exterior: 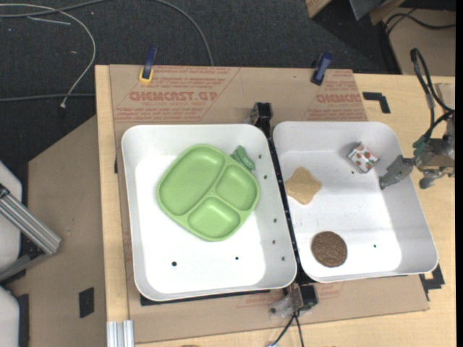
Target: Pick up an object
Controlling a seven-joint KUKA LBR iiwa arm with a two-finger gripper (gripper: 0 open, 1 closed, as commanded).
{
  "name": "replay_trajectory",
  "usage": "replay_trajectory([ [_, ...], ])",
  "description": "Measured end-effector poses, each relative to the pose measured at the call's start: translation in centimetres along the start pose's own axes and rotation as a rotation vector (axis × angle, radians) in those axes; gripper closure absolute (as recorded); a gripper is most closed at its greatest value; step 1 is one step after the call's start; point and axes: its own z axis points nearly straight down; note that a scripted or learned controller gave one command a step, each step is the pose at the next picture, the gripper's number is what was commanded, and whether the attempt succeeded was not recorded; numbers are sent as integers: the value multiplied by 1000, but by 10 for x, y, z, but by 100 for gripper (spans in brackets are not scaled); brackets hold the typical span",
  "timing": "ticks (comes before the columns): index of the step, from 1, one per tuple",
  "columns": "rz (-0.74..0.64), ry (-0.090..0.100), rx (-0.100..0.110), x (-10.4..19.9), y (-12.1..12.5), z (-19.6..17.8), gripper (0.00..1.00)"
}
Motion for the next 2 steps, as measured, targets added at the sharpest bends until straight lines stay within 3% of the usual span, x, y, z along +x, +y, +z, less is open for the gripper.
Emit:
replay_trajectory([
  [1, -4, -3, -12, 1, 3, -6, 0],
  [2, -4, -1, -7, 3, 4, 36, 0],
])
